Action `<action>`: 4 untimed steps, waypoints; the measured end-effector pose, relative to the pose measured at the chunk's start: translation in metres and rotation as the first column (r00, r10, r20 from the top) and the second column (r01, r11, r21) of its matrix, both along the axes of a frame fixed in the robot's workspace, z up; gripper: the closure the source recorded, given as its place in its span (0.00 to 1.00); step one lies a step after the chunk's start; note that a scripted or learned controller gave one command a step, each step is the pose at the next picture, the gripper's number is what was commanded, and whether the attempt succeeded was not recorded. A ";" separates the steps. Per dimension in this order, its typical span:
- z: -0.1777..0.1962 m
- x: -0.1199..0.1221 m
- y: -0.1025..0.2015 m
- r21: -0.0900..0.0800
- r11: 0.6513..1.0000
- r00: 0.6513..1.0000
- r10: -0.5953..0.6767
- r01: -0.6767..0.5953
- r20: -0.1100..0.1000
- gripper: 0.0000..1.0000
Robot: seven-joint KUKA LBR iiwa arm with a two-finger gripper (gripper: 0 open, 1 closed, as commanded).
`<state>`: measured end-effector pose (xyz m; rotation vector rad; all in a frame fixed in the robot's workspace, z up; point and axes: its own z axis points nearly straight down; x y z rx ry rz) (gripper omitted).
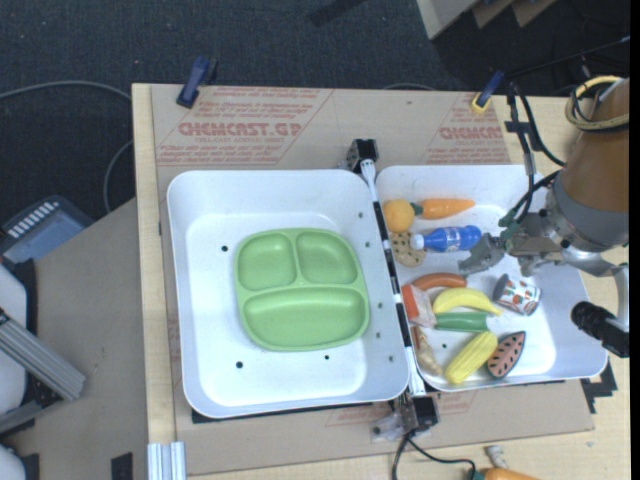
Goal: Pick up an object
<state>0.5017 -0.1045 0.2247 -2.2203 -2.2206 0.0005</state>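
Hovering over the right bin (560,353) near the tabletop's right edge, the end effector (497,251) sits just beside a blue-capped bottle (447,239), jaws spread, nothing between them. Toy foods crowd that bin: carrot (446,207), banana (466,300), corn (470,356), watermelon slice (507,354). Left bin (200,268) holds a green divided plate (301,289).

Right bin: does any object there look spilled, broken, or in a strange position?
Nothing stands out. The toy foods lie in a loose pile in the right bin, none broken or hanging over the rim. The green plate sits flat in the left bin.
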 end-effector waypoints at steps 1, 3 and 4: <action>-0.090 0.040 0.007 0.000 1.000 1.000 0.000 0.000 -0.002 0.00; -0.131 0.023 -0.003 -0.001 1.000 1.000 -0.002 0.002 0.002 1.00; -0.045 -0.022 -0.038 -0.002 1.000 1.000 -0.001 0.001 0.002 1.00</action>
